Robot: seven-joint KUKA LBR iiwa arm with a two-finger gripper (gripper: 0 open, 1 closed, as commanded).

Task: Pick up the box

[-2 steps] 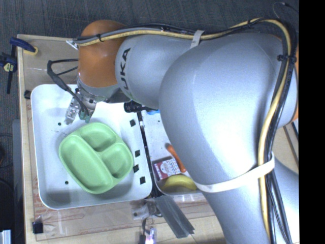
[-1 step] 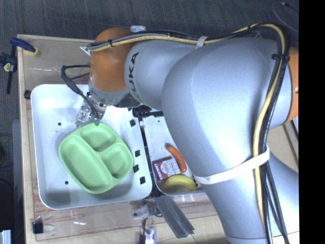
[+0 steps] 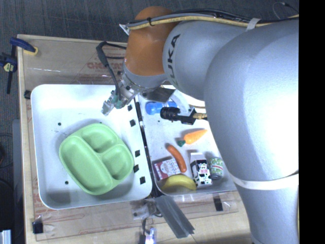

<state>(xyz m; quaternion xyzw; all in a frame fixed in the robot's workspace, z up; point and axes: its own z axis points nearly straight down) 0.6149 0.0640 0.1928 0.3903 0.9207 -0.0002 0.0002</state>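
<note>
My gripper [image 3: 112, 103] hangs over the left bin [image 3: 45, 136] above the green plate [image 3: 96, 158], can't tell its state; box [image 3: 201, 169] sits in right bin [image 3: 157, 131] beside the banana [image 3: 179, 183].

A robotics lab, by the look of it: a grey KUKA arm [image 3: 244, 85] with an orange band reaches over a wooden bench [image 3: 56, 55]; two white bins [image 3: 43, 136] sit side by side on the bench; blue clamps [image 3: 20, 44] grip the bench's far-left edge; toy food lies in the bin under the arm.
</note>
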